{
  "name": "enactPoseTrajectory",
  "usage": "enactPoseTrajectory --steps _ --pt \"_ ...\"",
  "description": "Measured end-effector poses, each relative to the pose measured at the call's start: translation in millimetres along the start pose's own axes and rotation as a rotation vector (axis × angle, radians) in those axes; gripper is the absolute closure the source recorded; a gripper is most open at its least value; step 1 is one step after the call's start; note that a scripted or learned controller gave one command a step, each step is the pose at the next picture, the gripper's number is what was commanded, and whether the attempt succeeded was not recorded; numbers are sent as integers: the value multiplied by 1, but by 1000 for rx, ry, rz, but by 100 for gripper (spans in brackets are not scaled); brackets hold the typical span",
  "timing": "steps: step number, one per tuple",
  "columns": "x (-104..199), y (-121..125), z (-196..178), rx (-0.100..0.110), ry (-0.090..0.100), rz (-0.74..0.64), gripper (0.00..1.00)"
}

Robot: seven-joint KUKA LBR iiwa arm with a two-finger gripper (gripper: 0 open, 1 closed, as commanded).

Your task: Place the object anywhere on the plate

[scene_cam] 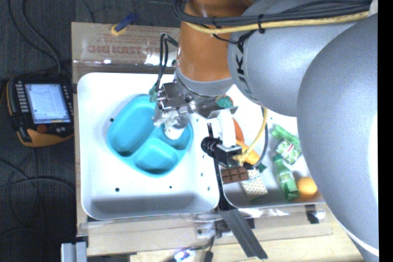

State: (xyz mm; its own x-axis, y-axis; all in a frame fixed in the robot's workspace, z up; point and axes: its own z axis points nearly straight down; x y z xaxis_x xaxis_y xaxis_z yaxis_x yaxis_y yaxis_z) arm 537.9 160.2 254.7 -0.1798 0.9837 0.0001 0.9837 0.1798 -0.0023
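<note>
A blue plate [140, 135] with separate compartments lies in the left white bin [98, 193], towards its upper middle. My gripper [172, 123] hangs over the plate's right side, at the rim between the compartments. A small pale thing shows at the gripper's tip, and I cannot tell whether it is held or part of the gripper. The grey arm and its orange band [206, 40] cover the upper right of the scene.
The right bin [270, 208] holds a brown block [234, 175], a speckled pale packet [253, 186], green packets [284, 153], an orange ball [306, 186] and a white and orange item [228, 130]. A teach pendant [40, 108] lies on the floor at left.
</note>
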Motion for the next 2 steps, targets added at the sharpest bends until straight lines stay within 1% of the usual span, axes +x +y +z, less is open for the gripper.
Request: enactPoseTrajectory --steps 1,2 --pt "40 76 48 2 -4 178 100" --pt "40 76 47 1 -5 178 0"
